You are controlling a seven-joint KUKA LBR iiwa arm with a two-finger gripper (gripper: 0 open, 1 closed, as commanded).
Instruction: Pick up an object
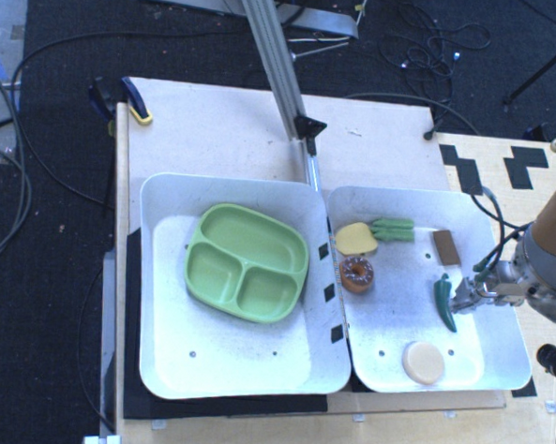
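Gripper (463, 295) sits low at the right bin's (504, 369) right side, fingers closed around a green chili pepper (443, 302). Nearby lie a doughnut (356, 274), a yellow piece (356, 238) and a cream disc (424, 362). A green divided plate (246, 261) fills the left bin (157, 350).

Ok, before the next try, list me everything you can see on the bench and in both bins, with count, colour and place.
bins: 2, white, side by side on the bench
divided plate: 1, light green, in the left bin
donut: 1, brown, right bin near the divider
yellow piece: 1, yellow, right bin, above the donut
green stalk: 1, green, right of the yellow piece
brown block: 1, brown, right bin, upper right
green pepper: 1, dark green, right bin, beside the gripper
round disc: 1, cream, right bin, lower edge
clamp: 1, blue and yellow, bench's upper left corner
gripper: 1, grey, over the right bin's right side
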